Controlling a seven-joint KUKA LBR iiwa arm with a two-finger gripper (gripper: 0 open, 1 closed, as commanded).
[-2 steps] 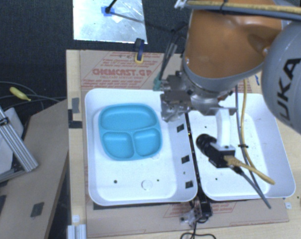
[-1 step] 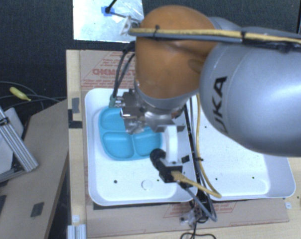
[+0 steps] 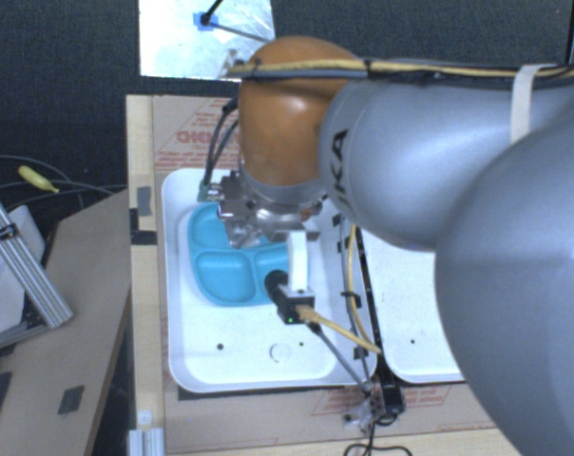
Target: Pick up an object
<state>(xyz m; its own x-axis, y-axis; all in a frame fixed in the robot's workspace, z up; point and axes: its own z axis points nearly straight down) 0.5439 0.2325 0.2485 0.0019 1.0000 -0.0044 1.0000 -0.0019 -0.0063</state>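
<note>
The bench held two white bins side by side, and the left bin (image 3: 230,364) was the landmark for everything that mattered. In its upper half lay a blue tray (image 3: 220,272), a shallow divided dish and the likeliest thing to be picked. Directly over the tray's right part hung the arm's wrist (image 3: 282,141), orange band uppermost, with the gripper (image 3: 258,228) low above or against the tray.

Several things could have gone wrong from there. The tray looked wide, smooth and low-walled, so a pinch might have slid off its rim or closed on nothing. A push straight down could also have pressed it into the bin floor instead of catching it (the program gives no promise of success).

Much was hidden. The wrist covered the gripper's working end, so its state could not be told, nor whether it touched the tray. The tray's right edge was masked by the wrist and by a black fitting (image 3: 285,297) with its cable. The right bin (image 3: 411,350) lay mostly under the grey arm.
</note>
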